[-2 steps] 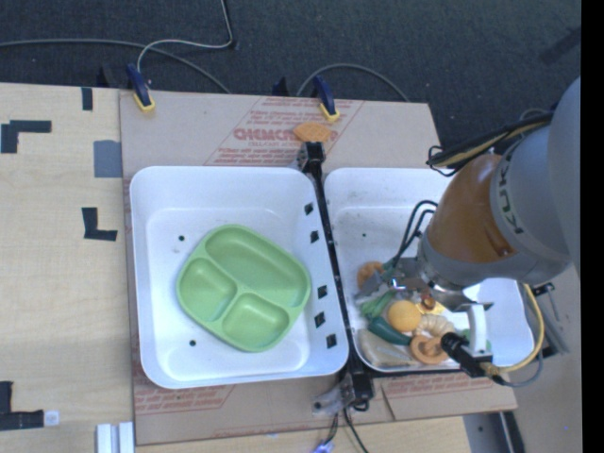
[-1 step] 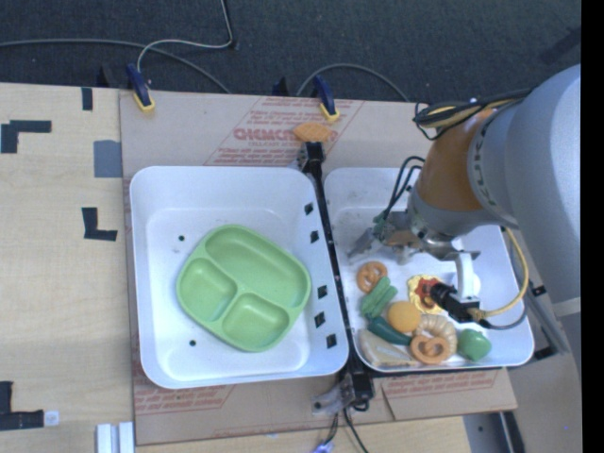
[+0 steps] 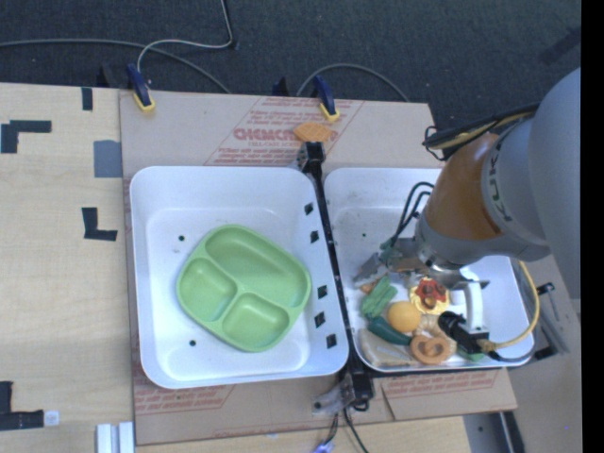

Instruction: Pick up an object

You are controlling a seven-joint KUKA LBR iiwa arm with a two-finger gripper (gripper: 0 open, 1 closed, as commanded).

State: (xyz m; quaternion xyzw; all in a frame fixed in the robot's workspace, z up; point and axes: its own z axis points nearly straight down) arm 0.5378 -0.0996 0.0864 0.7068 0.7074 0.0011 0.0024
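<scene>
Toys (image 3: 408,321) crowd the front of your right bin (image 3: 363,206): a green piece, a yellow ball (image 3: 403,317), a brown ring (image 3: 431,349) and a red-and-white bit, all packed close and touching. Your gripper (image 3: 436,289) hangs low over that pile, just behind the ball, and how it is set cannot be told from up here, nor whether it has anything. Over in your left bin (image 3: 151,253) a green tray (image 3: 243,287) lies flat.
</scene>
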